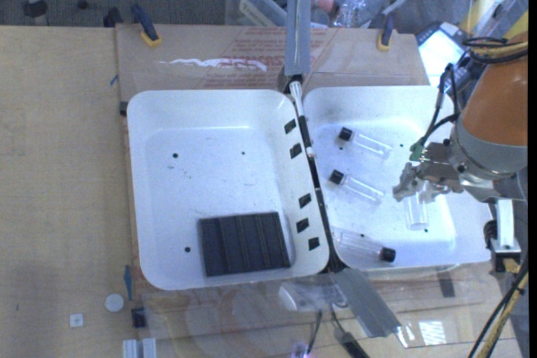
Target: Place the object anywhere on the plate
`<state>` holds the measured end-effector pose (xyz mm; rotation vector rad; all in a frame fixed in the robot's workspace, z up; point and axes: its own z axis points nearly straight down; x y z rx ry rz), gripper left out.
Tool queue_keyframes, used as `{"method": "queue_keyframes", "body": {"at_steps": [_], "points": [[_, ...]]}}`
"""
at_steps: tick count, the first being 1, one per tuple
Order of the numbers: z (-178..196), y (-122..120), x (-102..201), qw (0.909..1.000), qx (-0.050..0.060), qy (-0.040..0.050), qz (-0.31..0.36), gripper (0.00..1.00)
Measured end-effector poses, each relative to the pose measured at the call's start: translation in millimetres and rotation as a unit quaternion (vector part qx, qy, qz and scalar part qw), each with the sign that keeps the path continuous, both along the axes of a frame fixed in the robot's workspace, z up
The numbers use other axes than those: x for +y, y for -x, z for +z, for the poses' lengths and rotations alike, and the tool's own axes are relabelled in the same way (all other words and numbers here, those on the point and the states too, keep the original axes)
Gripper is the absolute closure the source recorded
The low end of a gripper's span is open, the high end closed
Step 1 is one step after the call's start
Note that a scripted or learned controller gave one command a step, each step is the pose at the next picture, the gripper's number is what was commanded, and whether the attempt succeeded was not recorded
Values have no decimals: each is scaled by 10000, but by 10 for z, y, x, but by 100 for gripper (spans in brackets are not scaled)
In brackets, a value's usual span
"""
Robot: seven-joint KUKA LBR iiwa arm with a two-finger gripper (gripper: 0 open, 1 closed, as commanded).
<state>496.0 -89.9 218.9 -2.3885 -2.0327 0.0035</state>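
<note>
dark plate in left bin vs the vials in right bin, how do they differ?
The dark plate is opaque, flat, rectangular and ribbed; each vial, such as the upper vial, is clear, slim and cylindrical with a black cap. The plate is much larger than any vial. The plate lies in the left bin; the vials lie in the right bin. Both lie flat.

The arm enters from the right edge of the frame, its broad orange band (pixel 497 101) filling the middle right, with the grey wrist section just below it. Dark cables loop along the band's left side. The wrist points left and slightly down, ending in the gripper (pixel 413 195), which sits at the right-centre of the frame. The metal gripper body looks pale and blurred, and its fingers point down toward the lower frame.
</note>
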Motion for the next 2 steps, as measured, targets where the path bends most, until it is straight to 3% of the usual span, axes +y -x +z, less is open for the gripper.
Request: {"method": "queue_keyframes", "body": {"at_steps": [1, 2], "points": [[-356, -380, 359, 9680, -7, 27, -2511, 100], [-354, -849, 1078, 9690, -4, 25, -2471, 100]]}}
